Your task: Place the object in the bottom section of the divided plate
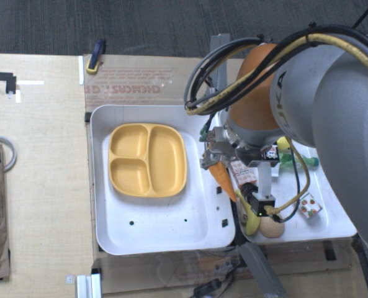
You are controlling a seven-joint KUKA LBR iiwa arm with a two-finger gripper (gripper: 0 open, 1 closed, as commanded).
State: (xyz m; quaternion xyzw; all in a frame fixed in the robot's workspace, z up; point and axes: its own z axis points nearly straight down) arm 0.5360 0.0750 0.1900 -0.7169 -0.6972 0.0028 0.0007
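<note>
The yellow divided plate (148, 160) sits in the left white bin (159, 228), left of frame centre. The gripper (218, 161) hangs over the seam between bins, right of centre, with an orange carrot (223, 177) just below it (whether the jaws grip it, or how wide they stand, I cannot tell). A banana (252, 219) lies lower right.

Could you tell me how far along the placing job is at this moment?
Nothing looks delivered yet: the yellow divided plate in the left bin holds nothing. The tool sits at the right bin's edge beside a carrot; a grasp isn't visible. Picking, carrying and placing in the bottom section remain.
</note>
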